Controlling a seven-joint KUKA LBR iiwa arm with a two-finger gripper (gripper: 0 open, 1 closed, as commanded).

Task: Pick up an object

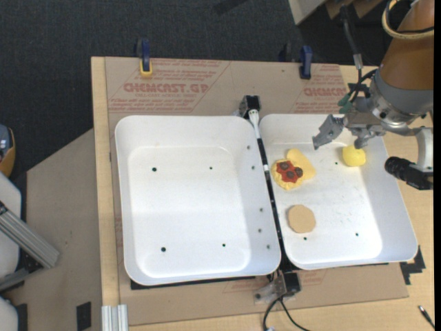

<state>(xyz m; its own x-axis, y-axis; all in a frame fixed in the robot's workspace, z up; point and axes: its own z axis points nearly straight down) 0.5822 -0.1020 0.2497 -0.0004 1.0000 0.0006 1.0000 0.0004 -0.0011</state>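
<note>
Over the right bin (386, 250) the jaws (342, 131) hung spread and empty, beside the yellow ball (353, 157) near the far wall, so a good grasp called for centring over it before descending and closing, clear of the pizza toy (293, 171).

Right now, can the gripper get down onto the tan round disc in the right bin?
Probably yes. The tan disc lies flat and alone on the right bin floor, apart from the yellow-and-red toy. The gripper hangs farther back, with nothing between.
</note>
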